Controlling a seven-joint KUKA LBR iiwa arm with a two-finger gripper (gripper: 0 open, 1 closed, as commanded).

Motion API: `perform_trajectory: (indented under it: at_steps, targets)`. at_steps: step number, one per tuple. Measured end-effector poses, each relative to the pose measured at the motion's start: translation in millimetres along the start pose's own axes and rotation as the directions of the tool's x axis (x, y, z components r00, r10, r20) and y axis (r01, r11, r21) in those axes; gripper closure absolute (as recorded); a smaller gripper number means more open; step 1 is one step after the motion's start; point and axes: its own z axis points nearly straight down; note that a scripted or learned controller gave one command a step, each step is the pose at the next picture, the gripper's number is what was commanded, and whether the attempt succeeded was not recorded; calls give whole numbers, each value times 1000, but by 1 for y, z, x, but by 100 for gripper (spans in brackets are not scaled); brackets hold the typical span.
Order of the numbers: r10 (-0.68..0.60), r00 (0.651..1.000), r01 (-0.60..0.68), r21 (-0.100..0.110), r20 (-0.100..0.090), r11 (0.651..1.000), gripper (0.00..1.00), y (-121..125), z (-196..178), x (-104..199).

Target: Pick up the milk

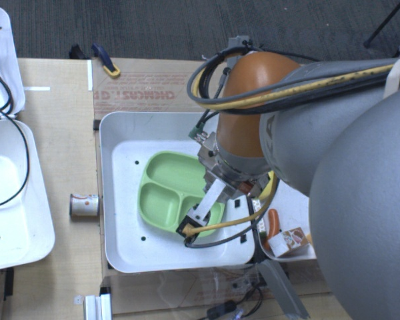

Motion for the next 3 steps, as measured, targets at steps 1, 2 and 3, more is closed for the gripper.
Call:
perform_trajectory:
  at_steps: [1, 2, 3]
  targets:
    - [46, 999, -46, 2, 2, 999, 100, -2, 18, 1]
    - [353, 936, -353, -1, -3, 936, 100, 15, -89, -17]
    - [313, 950, -313, 1, 1, 950, 100, 27, -4, -31]
